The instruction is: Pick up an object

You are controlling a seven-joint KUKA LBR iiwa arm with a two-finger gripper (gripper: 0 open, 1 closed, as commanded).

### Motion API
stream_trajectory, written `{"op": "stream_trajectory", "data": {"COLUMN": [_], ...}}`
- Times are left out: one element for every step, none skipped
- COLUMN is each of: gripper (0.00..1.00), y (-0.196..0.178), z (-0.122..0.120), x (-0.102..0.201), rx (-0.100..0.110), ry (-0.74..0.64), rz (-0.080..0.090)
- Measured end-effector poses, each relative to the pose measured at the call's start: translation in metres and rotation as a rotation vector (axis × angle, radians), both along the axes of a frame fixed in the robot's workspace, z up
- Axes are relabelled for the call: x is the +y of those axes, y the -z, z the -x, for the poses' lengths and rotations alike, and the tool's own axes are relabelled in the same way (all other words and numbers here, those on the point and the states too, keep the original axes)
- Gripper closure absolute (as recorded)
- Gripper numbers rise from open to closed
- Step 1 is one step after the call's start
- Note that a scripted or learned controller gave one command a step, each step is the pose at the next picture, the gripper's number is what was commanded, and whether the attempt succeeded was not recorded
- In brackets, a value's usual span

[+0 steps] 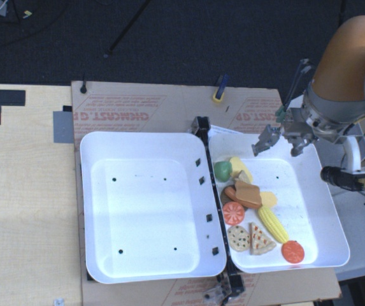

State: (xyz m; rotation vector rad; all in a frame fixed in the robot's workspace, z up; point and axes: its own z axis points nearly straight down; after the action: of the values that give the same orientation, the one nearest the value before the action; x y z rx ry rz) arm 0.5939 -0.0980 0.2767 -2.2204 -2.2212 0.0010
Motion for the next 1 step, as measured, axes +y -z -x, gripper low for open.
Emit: {"op": "stream_trajectory", "data": {"gripper": [0.00], "y": [0.0883], "z": [0.0622], "x": [0.0641], "rx": [0.014], "ry": [-0.002], "rz": [-0.004]}}
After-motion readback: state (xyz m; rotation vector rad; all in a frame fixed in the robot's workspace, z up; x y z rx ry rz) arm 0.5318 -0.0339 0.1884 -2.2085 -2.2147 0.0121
